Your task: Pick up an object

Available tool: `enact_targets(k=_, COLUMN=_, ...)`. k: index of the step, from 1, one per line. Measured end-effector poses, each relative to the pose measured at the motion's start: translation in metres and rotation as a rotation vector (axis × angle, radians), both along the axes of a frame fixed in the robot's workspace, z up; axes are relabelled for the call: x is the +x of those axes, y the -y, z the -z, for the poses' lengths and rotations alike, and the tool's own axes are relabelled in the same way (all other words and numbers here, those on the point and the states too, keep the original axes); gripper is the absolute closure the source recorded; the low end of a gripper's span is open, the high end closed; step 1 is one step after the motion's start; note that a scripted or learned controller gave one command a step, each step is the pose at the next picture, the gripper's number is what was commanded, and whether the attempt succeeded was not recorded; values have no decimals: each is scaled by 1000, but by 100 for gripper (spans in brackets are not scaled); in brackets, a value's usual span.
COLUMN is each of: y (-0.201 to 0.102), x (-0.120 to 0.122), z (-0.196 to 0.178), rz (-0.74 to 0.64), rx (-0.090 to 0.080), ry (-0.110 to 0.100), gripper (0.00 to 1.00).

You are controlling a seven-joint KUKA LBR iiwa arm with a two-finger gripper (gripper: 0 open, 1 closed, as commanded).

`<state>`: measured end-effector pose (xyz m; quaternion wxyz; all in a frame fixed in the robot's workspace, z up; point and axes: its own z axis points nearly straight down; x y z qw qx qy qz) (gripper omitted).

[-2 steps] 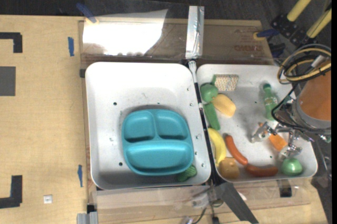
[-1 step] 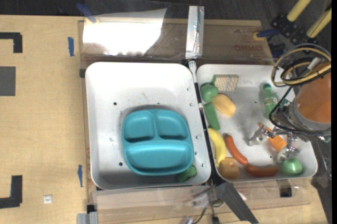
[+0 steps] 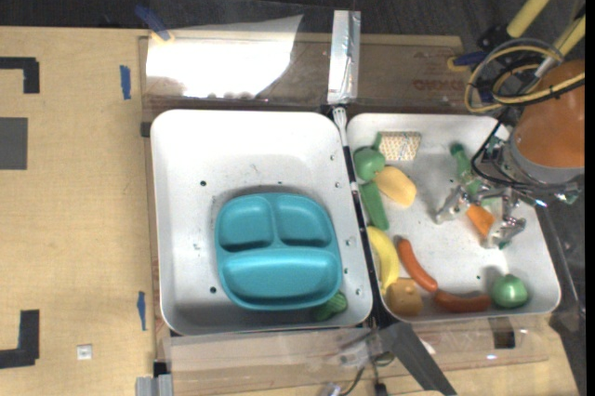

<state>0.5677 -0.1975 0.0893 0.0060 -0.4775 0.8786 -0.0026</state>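
My gripper (image 3: pixel 478 217) hangs low over the right bin (image 3: pixel 437 129), near its right side, below the orange band of the arm. Its two metal fingers (image 3: pixel 449 204) stand apart, one on each side of a small orange carrot piece (image 3: pixel 480 220) lying on the bin floor. I cannot tell whether the fingers touch it. Other toy foods lie in this bin: a green round fruit (image 3: pixel 368 164), a yellow lemon (image 3: pixel 398 187), a green cucumber (image 3: pixel 375 206), a banana (image 3: pixel 383 255), a red sausage (image 3: pixel 416 264), a brown potato (image 3: pixel 404 296) and a green apple (image 3: pixel 509 291).
The left bin (image 3: pixel 186 162) holds a teal divided plate (image 3: pixel 277 250) with a small green item (image 3: pixel 330 304) at its lower right edge. A pale waffle piece (image 3: pixel 400 145) and a green stalk (image 3: pixel 459 157) lie at the right bin's back. Cables (image 3: pixel 507 73) loop behind the arm.
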Motion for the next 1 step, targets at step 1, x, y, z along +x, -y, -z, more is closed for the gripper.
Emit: enact_targets(k=1, y=-8, x=63, z=1, rz=-12, rx=1, ry=-3, gripper=0)
